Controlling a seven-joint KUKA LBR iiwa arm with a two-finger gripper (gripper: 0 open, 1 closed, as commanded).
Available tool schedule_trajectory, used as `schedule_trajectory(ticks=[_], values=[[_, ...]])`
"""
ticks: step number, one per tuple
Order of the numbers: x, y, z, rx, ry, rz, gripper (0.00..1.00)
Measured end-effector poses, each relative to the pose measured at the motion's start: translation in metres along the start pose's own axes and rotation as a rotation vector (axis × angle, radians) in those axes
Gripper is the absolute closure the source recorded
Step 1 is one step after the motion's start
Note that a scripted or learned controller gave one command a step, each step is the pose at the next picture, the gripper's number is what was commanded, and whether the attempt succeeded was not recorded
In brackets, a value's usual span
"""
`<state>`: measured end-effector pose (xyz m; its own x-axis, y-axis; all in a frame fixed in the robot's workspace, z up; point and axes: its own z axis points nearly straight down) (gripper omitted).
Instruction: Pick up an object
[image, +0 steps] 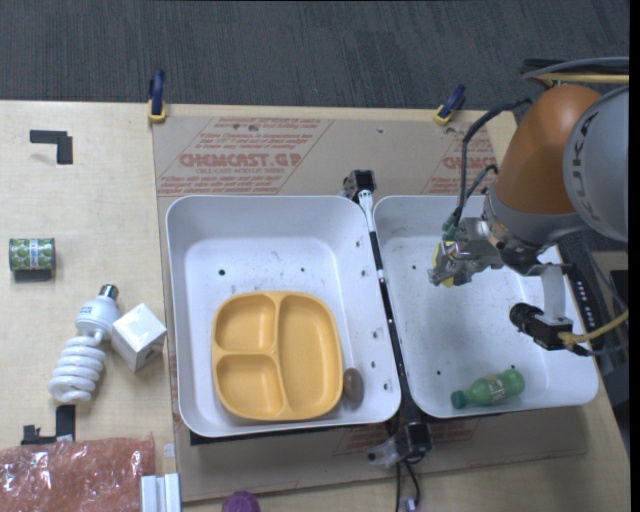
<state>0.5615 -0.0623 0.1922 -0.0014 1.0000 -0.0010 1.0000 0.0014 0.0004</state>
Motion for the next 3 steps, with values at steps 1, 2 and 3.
schedule_trajectory(ticks=[1,2,3], values=[[-0.012,-0.011,-0.01,0.001,0.0,0.002,1.0],[0.024,0.011,-0.015,0.0,0.0,-0.001,1.0],[0.054,0.035,-0.009,0.0,0.0,-0.001,1.0]])
